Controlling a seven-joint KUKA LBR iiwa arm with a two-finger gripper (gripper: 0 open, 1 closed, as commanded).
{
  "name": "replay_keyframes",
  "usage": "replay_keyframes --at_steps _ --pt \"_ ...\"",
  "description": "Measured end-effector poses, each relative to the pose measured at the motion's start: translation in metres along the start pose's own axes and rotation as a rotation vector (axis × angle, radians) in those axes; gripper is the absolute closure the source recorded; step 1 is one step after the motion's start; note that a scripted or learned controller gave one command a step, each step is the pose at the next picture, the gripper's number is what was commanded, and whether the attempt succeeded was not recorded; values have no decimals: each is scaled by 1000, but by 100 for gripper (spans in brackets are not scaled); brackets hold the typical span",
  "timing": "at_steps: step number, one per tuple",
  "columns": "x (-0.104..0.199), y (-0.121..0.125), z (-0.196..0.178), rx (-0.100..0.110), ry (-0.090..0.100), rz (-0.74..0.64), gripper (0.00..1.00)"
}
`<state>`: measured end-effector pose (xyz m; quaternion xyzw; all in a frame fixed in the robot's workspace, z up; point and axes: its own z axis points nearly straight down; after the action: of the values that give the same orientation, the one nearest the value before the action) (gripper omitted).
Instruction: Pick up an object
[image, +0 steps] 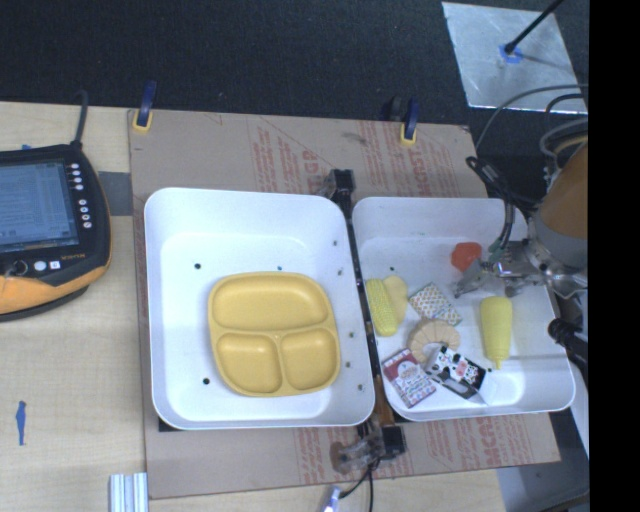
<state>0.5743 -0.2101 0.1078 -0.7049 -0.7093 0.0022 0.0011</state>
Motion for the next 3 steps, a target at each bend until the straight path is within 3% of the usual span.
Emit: replay_keyframes --at_steps 1,2,3 --pt "-2 82 15 -3 2 3 0" --pt "16 -2 16 0 1 0 0" --pt "-2 72 15 -3 2 2 0"
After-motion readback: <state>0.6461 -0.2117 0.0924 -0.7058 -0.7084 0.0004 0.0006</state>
